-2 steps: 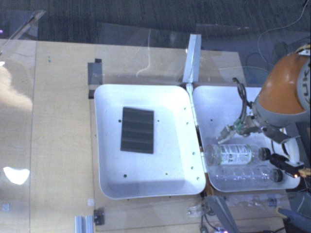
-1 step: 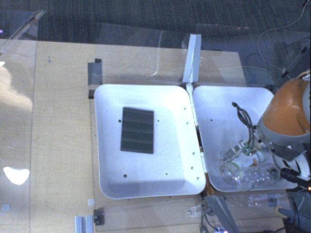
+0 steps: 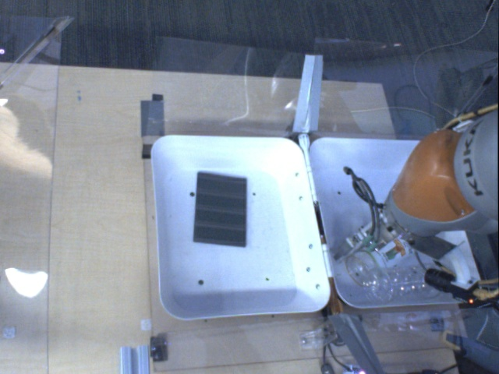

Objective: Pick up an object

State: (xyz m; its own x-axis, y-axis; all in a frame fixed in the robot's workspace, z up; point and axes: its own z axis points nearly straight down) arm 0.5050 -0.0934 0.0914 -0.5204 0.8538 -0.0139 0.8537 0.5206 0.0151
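A dark grey ribbed rectangular pad (image 3: 221,209) lies flat in the left bin (image 3: 179,287), toward its upper left. My gripper (image 3: 365,245) is low inside the right bin (image 3: 343,170), near its front left part, under the orange band (image 3: 433,181) of the arm. Just in front of the gripper lies a clear, glassy plastic object (image 3: 383,277) on the bin floor. It is hard to make out against the white, and I cannot tell whether the gripper touches it.
A raised divider (image 3: 315,209) separates the two bins. A metal bar (image 3: 309,100) stands behind them, and a black cable (image 3: 360,184) runs along the arm over the right bin. Wooden bench (image 3: 86,209) spreads to the left.
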